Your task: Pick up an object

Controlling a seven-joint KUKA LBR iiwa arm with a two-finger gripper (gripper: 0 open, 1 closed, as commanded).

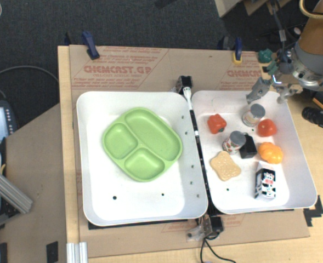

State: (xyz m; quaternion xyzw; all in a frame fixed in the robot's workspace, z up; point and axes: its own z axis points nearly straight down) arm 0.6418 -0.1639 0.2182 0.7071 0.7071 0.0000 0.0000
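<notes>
The right bin (298, 193) holds a red pepper (216, 123), a grey can (254, 114), a red tomato (267, 127), an orange fruit (271, 153), a second small can (235, 142) against a black block (248, 147), a slice of bread (225, 166) and a black-and-white carton (265, 183). My gripper (271, 93) hovers over the bin's far edge, just beyond the grey can. It is open, its two fingers spread apart with nothing between them.
A green divided plate (142, 144) lies in the left bin (95, 190). A black ridge (194, 130) separates the two bins. Clamps (90, 44) hold the cardboard base at the back edge.
</notes>
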